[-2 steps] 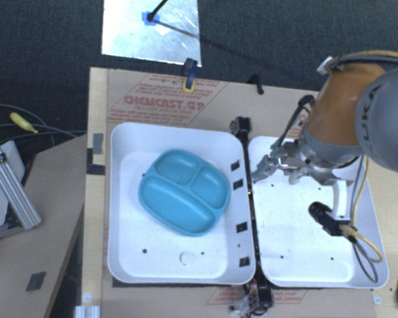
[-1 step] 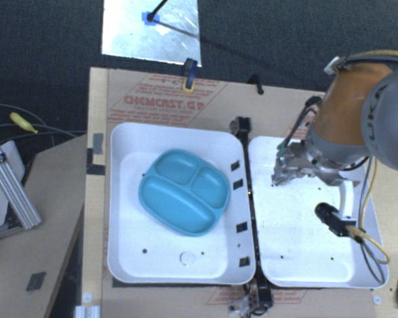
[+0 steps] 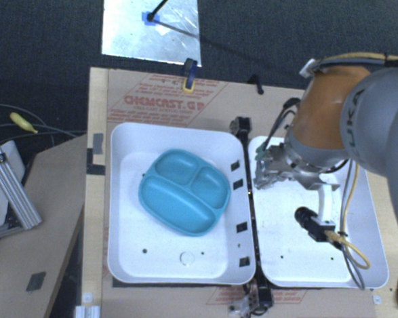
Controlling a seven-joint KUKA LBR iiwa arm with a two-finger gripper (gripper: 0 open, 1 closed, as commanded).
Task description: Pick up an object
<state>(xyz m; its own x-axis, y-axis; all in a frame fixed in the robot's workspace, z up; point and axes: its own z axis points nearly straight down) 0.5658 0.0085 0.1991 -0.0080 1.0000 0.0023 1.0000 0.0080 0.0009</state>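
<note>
1. Blue divided plate (image 3: 184, 191) is the one clear object to pick up; it lies flat near the middle of the left bin (image 3: 121, 251), a little tilted in plan, touching no wall.
2. It looks like moulded plastic with three compartments and raised ridges between them: probably light, stiff and fairly slick, unlikely to break if dropped.
3. The best hold, I judge, is on the outer rim or across a dividing ridge, where two fingers can pinch a thin upright edge. The smooth compartment floors offer nothing to close on.
4. Because it sits low and flat, a pinch on the rim may tip or slide the plate instead of lifting it.
5. The arm (image 3: 365, 112) reaches over the right bin (image 3: 368, 269), with the claw (image 3: 270, 168) hanging near that bin's upper left corner, close to the divider between the bins.
6. How far the claw is open cannot be told, since the wrist hides it; nothing can be seen held in it.
7. Both bins rest on a cardboard sheet (image 3: 169, 98) covering the tabletop.
</note>
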